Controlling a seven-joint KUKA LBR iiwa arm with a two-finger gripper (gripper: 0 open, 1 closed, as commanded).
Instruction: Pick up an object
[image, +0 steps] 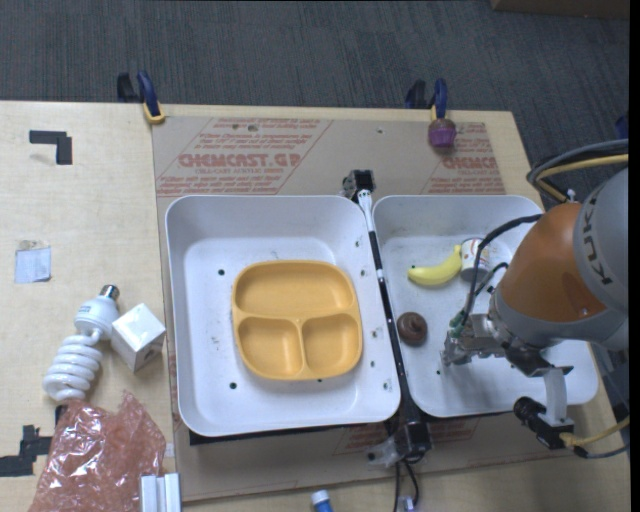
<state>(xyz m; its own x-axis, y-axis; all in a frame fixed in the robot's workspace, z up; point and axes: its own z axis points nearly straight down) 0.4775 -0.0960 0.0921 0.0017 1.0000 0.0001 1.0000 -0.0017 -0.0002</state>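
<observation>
Arm low over the right bin, jaws (458, 350) near a brown object.

The grey arm with its orange band (545, 270) reaches in from the right and hangs over the right bin (400, 215), its jaws down near the bin floor; whether they are wide or narrow I cannot tell, and nothing shows between them. A small brown round object (411, 326) lies just left of the jaws, apart from them. A yellow banana (437, 270) lies further back in the same bin, with a small white item (471, 257) touching its right end. The left bin (190, 300) holds a yellow divided tray (296, 320). On the bench (80, 230) left of the bins lie a spiral light bulb (78, 350), a white cube (138, 335) and a crumpled pink bag (100, 455).
</observation>
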